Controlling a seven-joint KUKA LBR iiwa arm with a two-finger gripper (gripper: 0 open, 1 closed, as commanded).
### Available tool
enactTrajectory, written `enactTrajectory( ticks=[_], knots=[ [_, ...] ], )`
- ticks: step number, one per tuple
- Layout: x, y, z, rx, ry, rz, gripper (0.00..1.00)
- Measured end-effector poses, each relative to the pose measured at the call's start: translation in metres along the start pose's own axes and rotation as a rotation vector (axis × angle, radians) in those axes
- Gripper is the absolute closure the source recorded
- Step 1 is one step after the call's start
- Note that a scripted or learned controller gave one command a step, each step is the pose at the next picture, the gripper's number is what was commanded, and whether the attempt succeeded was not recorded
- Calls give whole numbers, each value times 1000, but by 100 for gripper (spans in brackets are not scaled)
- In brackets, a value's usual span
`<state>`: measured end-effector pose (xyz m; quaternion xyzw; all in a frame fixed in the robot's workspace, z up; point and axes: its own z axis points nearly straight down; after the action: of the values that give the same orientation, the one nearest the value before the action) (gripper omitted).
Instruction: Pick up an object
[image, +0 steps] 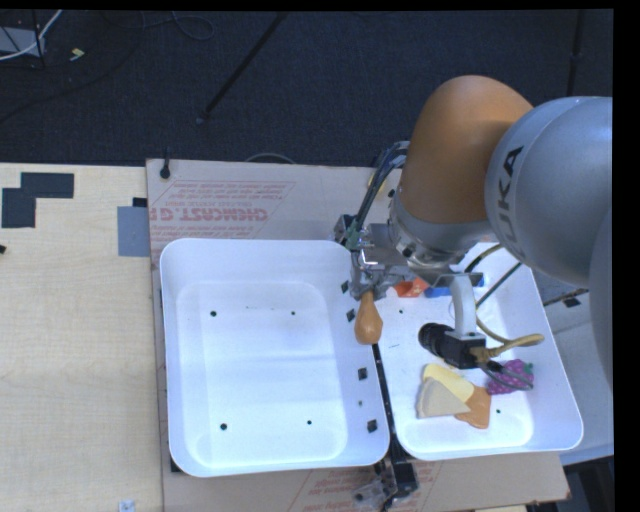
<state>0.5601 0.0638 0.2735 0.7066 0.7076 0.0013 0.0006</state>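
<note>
Above the bins' divider, end effector (366, 290) clenched on orange object (369, 321); "KUKA" on arm (545, 190)

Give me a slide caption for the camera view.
KUKA arm's gripper over the bins' divide, an orange-brown object hanging below it.

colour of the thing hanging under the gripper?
Orange-brown, smooth, pear-like shape, at the divide between the bins, in the camera view.

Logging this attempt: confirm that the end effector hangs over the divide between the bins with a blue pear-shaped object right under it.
Not blue. In the camera view, the pear-shaped object under the end effector is orange-brown. The rest stands: it hangs at the divide between the left bin and right bin.
</note>
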Motion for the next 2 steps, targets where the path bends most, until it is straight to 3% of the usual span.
enactTrajectory(
  ticks=[1, 2],
  knots=[
    [-9, -8, 4, 7, -2, 3, 100],
    [-16, -58, 21, 11, -1, 2, 100]
  ],
)
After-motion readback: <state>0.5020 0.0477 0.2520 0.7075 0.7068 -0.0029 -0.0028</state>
